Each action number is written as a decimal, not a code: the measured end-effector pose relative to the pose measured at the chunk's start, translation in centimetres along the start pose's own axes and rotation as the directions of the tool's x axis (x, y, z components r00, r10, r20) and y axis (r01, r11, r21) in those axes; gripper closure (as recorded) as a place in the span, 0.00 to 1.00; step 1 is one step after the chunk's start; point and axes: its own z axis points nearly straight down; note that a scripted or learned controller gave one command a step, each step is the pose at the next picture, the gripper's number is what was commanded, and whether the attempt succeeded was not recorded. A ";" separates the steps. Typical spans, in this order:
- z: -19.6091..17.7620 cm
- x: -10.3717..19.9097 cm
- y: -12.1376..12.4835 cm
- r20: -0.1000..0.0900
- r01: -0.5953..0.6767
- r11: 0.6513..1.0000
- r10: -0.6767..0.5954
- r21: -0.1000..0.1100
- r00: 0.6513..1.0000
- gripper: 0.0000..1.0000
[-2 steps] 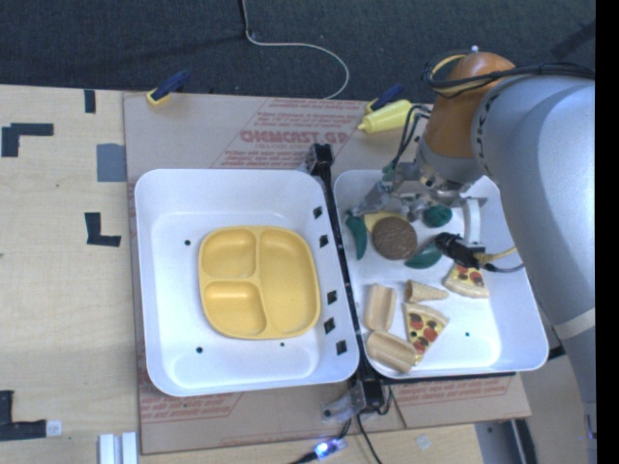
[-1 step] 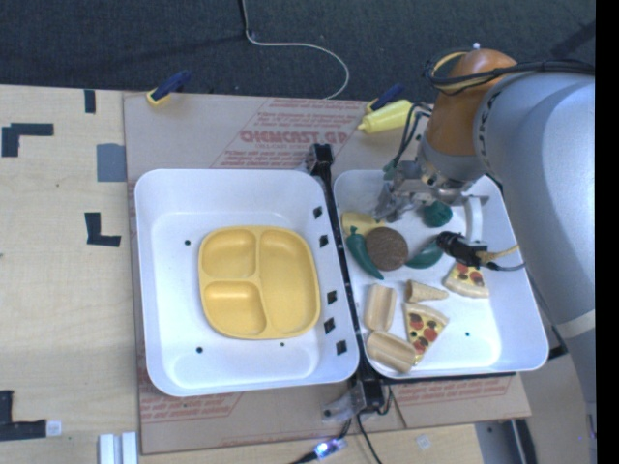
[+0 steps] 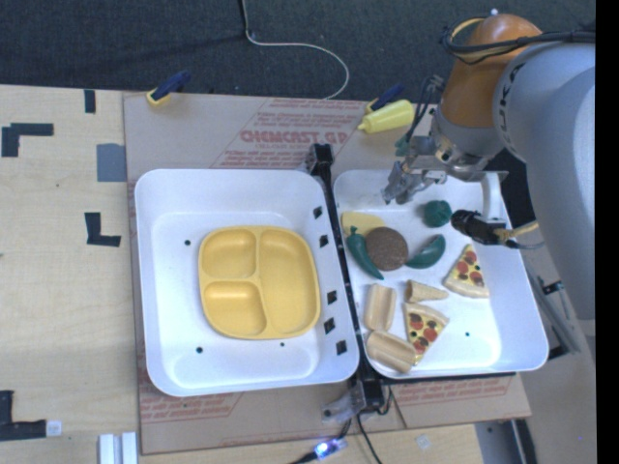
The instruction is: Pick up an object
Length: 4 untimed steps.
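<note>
My gripper [image 3: 397, 193] hangs over the far left part of the right bin [image 3: 503, 341], its dark fingers pointing down at bare bin floor just beyond the toy food. Nothing shows between the fingers. Below it lie a brown round patty [image 3: 388, 247], a yellow piece [image 3: 360, 224], a green pepper [image 3: 362, 254] and a green pod [image 3: 427, 252]. A dark green lump [image 3: 436, 212] sits to the gripper's right. Two pizza slices [image 3: 468, 274] [image 3: 423, 329] and bread pieces [image 3: 379, 307] lie nearer the front.
The left bin [image 3: 164, 259] holds a yellow divided plate [image 3: 259, 281]. A black clip [image 3: 320, 159] sits on the wall between the bins. A yellow clamp [image 3: 388, 117] and a blue-yellow clamp [image 3: 168, 87] rest on the cardboard behind. The grey arm [image 3: 551, 114] fills the upper right.
</note>
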 end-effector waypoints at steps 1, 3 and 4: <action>-6.0 0.6 -0.5 0.000 0.001 1.000 -0.001 -0.001 1.000 1.00; -5.8 2.3 -6.3 0.000 -0.002 1.000 0.002 0.010 1.000 1.00; -7.3 3.7 -8.2 -0.001 0.000 1.000 0.000 0.007 1.000 1.00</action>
